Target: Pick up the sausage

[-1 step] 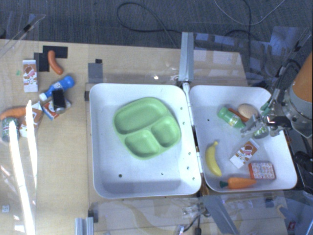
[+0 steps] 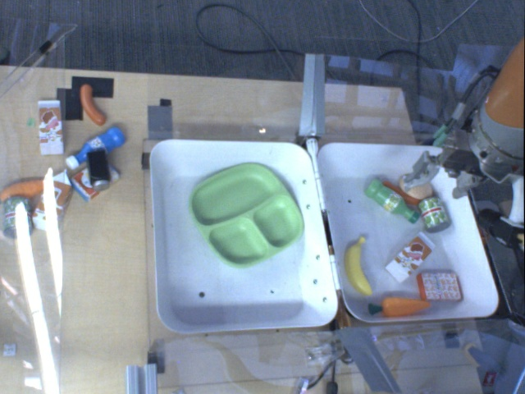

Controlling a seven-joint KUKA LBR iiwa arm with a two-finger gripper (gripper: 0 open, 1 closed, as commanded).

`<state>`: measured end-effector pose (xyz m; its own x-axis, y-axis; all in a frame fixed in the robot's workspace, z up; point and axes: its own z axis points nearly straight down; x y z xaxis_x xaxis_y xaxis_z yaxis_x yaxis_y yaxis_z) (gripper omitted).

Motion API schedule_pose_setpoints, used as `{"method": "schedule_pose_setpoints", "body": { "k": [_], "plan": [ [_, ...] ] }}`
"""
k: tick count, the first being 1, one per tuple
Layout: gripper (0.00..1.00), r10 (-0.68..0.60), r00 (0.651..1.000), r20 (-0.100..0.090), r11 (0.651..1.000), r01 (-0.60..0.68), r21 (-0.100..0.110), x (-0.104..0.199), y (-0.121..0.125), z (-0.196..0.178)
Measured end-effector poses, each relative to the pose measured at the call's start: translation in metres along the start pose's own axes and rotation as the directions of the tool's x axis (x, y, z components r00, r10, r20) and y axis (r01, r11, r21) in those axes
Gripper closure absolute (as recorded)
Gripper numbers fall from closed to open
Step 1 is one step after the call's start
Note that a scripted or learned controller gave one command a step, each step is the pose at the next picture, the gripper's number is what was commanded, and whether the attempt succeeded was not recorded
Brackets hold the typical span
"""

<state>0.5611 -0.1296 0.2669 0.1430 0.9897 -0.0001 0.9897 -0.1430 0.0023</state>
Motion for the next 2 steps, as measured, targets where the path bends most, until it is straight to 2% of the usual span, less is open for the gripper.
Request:
{"method": "schedule_pose_setpoints", "body": {
  "k": [1,2],
  "plan": [
    [0.00,-0.380,0.925,0.001,0.925,0.380,-0.002,0.016,0.061,0.061],
    [0.00,-0.632,0.775,0.005,0.775,0.632,-0.007,-0.008,0.081,0.179]
  ]
}}
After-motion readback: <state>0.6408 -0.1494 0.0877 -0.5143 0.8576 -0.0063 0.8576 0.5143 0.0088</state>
